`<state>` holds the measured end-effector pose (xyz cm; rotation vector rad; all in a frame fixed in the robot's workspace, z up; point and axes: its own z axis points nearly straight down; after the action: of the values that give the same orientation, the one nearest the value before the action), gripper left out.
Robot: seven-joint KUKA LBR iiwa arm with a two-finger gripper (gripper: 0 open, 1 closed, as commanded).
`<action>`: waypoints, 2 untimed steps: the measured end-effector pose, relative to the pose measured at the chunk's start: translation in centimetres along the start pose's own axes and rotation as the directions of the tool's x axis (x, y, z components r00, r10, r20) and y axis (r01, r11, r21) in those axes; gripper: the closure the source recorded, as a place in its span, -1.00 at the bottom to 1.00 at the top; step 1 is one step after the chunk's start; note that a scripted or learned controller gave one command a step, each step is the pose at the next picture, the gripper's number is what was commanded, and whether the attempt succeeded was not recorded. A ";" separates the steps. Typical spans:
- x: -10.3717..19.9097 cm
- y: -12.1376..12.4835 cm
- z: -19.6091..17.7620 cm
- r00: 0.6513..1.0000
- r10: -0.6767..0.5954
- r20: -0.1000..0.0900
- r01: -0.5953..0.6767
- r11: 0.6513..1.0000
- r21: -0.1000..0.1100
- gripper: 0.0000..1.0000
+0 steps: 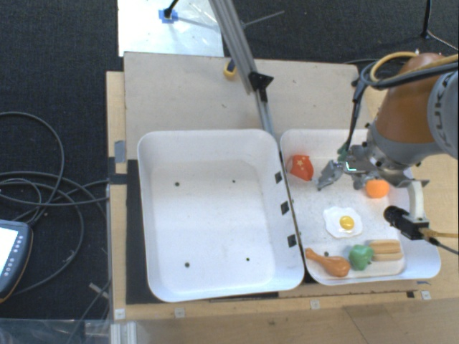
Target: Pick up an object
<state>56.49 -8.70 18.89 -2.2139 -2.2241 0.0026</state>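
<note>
End effector (331,175) hangs over right bin (313,138), fingers released, grasping nothing. Red obj (300,166) sits just beside it, near bin's left wall. Orange ball (377,188), fried egg (343,223), drumstick (328,261), green obj (361,256) & bread (385,249) crowd the front edge; left bin (208,213) has open room.

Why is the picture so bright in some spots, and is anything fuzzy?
In the camera view, the two white bins look very bright under even light, with soft shadows along their walls. A shiny patch of floor at the top glares. The toys, like the fried egg and the orange ball, look sharp; the gripper is dark and harder to make out.
</note>
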 end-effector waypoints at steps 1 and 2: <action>0.0 0.1 -0.2 1.000 0.002 0.000 -0.002 1.000 -0.004 -1.00; 0.3 0.4 6.0 1.000 0.004 0.000 -0.004 1.000 0.001 -1.00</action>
<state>56.84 -8.40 12.93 -2.2177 -2.2196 0.0040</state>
